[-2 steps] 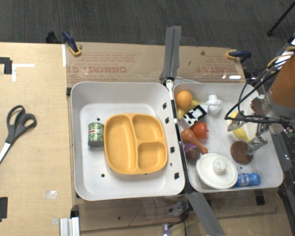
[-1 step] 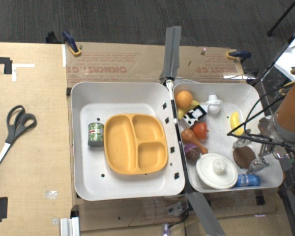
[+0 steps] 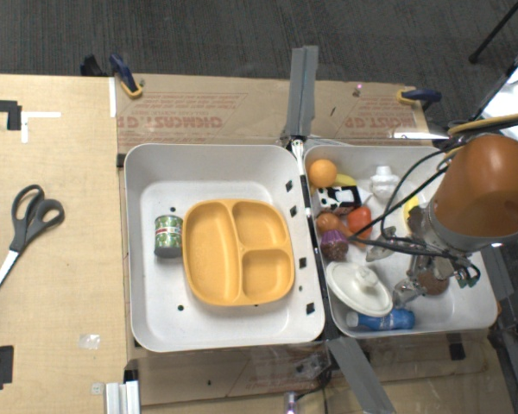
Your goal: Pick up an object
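Orange band, grey arm (image 3: 483, 192), and it's down low over the right bin (image 3: 475, 313), wrist hanging above the clutter. The gripper (image 3: 417, 285) sits in the bin's lower middle, just beside the white lid (image 3: 360, 288) and above the blue bottle (image 3: 382, 321). Cables and the wrist crowd that spot, so I cannot tell how the fingers stand, wide or narrow, and I can't make out anything between them.

Candidates to pick are all over this bin: the orange ball (image 3: 322, 172) up in the far corner, a black-and-white toy (image 3: 338, 198) next to it, a red piece (image 3: 359, 219), a purple lump (image 3: 334, 247), and a white bottle (image 3: 382, 182) further back. Over in the left bin (image 3: 142, 257), a yellow divided plate (image 3: 238, 252) with a small green can (image 3: 167, 235) touching its left edge.

My read: the reach is made, the grasp is not confirmed. Nothing looks lifted; closing on something and raising it clear of the bin remains to be done.
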You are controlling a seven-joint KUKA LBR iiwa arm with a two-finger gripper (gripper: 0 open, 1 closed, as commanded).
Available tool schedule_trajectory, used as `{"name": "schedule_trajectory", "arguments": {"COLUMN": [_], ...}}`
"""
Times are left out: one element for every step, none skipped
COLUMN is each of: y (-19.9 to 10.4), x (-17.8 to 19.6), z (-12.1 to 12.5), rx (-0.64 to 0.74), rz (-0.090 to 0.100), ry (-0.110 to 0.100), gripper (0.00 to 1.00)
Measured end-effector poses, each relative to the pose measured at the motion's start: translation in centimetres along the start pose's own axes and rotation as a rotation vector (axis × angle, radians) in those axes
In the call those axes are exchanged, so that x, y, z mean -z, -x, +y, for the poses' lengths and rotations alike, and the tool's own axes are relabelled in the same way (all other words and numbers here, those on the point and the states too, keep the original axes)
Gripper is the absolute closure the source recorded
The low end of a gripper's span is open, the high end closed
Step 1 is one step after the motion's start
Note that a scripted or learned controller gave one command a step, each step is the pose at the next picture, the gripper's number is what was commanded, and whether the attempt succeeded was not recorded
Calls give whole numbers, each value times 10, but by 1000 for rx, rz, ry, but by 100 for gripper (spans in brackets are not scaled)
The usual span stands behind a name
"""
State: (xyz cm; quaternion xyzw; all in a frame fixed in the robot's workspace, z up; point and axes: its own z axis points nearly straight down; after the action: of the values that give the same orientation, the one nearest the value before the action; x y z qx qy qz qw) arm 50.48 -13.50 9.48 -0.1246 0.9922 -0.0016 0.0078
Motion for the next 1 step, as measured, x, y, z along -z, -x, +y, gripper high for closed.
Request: {"name": "schedule_trajectory", "arguments": {"y": [0], "x": [-4], "z": [-89], "rx": [-139], "rz": [12], "ry": [4], "gripper": [0]}}
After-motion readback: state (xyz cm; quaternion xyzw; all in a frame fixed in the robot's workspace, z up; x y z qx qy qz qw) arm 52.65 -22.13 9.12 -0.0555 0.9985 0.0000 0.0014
